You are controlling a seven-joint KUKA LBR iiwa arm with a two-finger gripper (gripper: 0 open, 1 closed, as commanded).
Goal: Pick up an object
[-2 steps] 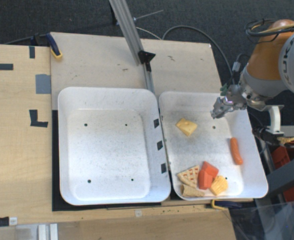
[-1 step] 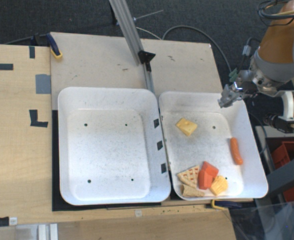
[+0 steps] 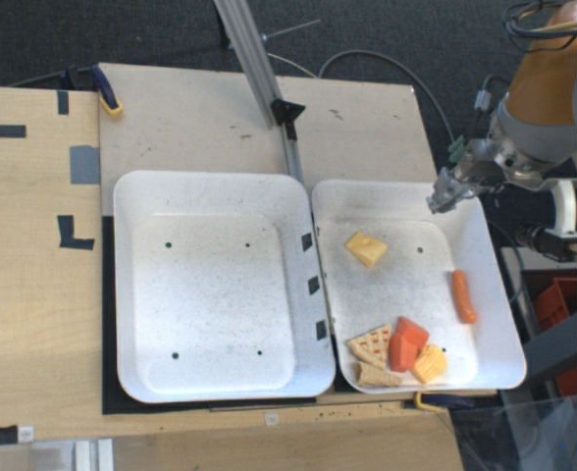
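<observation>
Two white bins side by side: left bin [image 3: 210, 283], right bin [image 3: 485, 292]. Grey arm [image 3: 539, 96] reaching in, gripper [image 3: 444, 196] above right bin's far rim; finger state impossible to tell. Yellow block [image 3: 366, 249] near centre. Clustered at near edge: waffle piece [image 3: 371, 345], orange-red block [image 3: 407, 343], small yellow piece [image 3: 430, 364]. Apart, carrot-like stick [image 3: 463, 295].

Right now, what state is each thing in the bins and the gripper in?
gripper: over the right bin's far right corner, nothing seen in it
yellow block: lying alone, upper middle of the right bin
orange stick: lying loose near the right wall
waffle piece: flat, touching the red block
red block: in the pile at the near edge
yellow piece: against the red block
</observation>
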